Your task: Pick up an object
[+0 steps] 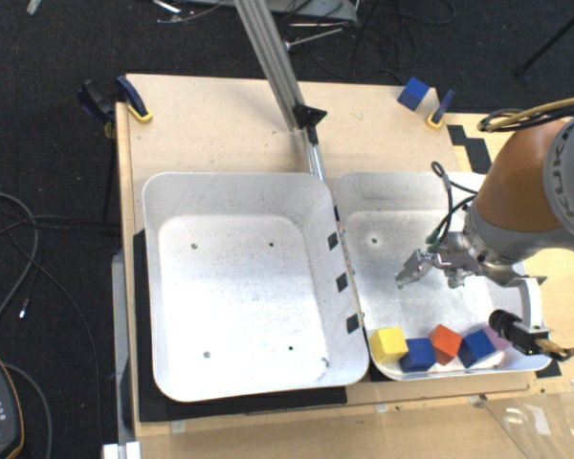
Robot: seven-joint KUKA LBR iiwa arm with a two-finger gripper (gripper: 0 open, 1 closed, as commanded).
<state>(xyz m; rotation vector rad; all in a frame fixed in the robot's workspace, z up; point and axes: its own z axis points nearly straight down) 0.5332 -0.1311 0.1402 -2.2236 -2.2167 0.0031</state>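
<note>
Along the near edge of the right bin (pixel 383 204) lie several small blocks: a yellow block (pixel 388 342), a blue block (pixel 418 354), an orange-red block (pixel 446 341), a second blue block (pixel 477 347) and a pale pink piece (pixel 498 333). My gripper (pixel 430 268) hangs over the middle of the right bin, up and behind those blocks, with nothing visible between its fingers. The grey and orange arm (pixel 526 194) comes in from the right.
The left bin (pixel 239 285) stands beside the right one, a black-marked divider edge between them. A loose blue block (pixel 414 92) rests on the bench at the back right. Clamps sit at the bench's far corners. A metal pole (pixel 273 51) slants over the back.
</note>
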